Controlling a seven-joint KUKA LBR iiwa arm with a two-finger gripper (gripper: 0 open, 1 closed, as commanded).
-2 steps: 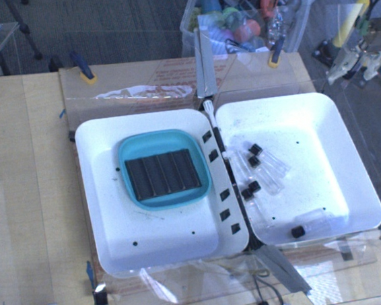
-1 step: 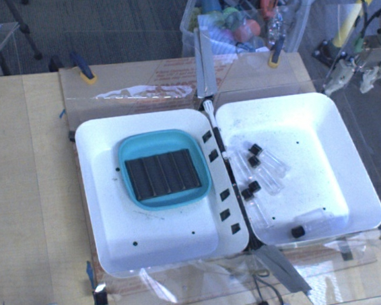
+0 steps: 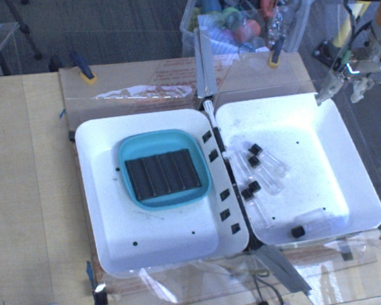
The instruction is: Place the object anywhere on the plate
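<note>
- Nothing picked yet: tool [image 3: 338,89] hangs by the right bin's [image 3: 354,165] far right corner, can't tell how its fingers sit.
- Next: reach down for the clear vials [image 3: 263,168], black-capped, lying mid-bin.
- Then over to the teal plate [image 3: 126,152] in the left bin [image 3: 100,192].

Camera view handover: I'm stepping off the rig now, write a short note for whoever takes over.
Gripper: at the far right corner of the right bin, above its rim, with nothing seen between its fingers.
Objects: clear plastic bottles with black caps lie in the right bin near the divider; another black-capped one lies by the near wall.
Plate: teal, in the left bin, holding a dark ribbed insert.
Done: nothing placed yet.
Left: pick an object, carry it across, set it on the plate.
</note>
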